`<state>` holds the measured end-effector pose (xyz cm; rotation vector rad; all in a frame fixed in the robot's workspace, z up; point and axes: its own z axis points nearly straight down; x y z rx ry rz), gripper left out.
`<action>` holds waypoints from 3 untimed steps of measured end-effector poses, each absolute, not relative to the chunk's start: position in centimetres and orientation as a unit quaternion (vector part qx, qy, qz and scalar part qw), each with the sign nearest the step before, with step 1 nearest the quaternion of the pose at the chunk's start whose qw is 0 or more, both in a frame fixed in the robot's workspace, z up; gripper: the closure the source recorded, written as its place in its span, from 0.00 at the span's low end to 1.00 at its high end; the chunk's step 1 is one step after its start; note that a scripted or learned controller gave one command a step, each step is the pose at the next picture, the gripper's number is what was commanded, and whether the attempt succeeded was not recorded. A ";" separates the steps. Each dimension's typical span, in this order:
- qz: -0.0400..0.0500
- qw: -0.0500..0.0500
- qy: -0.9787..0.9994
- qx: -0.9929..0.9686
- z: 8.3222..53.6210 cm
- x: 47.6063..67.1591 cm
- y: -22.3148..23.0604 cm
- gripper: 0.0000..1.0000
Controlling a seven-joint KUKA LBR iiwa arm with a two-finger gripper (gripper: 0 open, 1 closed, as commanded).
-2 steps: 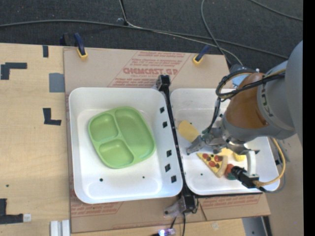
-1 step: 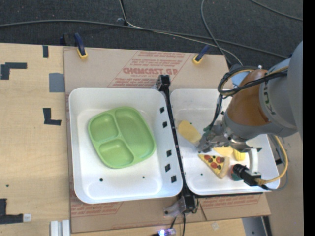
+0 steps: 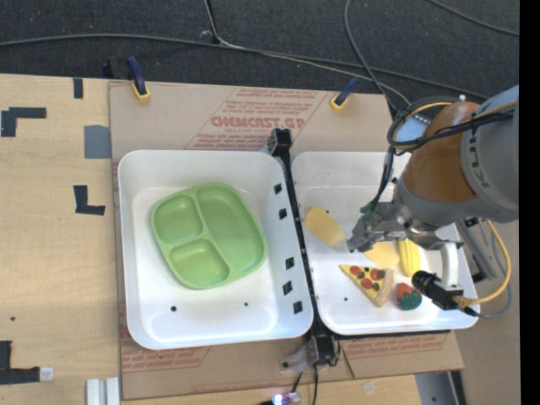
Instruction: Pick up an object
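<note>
Two bins are sitting side by side on the counter (image 3: 51,251), and I am working in the right bin (image 3: 337,171). My hand (image 3: 364,233) is hanging low over its middle, just beside a pale yellow piece (image 3: 323,225) that is lying near the divider. From this slant I cannot tell whether the hand is released or clenched, and I am seeing nothing in it.

I am treating that yellow piece as my target. It is looking like a toy food item, so I am guessing it is light, stiff plastic and a bit slick. Its long axis is running from upper left to lower right, toward the hand; I would take it across the narrow middle.

Nearby, a pizza slice (image 3: 368,280) is pointing its tip left, a corn cob (image 3: 410,256) is lying close to the arm, and a tomato (image 3: 408,295) is sitting by the front wall. A green tray (image 3: 208,234) is resting in the left bin (image 3: 139,310).
</note>
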<state>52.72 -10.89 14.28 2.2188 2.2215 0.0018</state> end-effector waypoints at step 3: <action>0.000 0.000 0.710 0.705 26.2 52.0 -5.5 1.00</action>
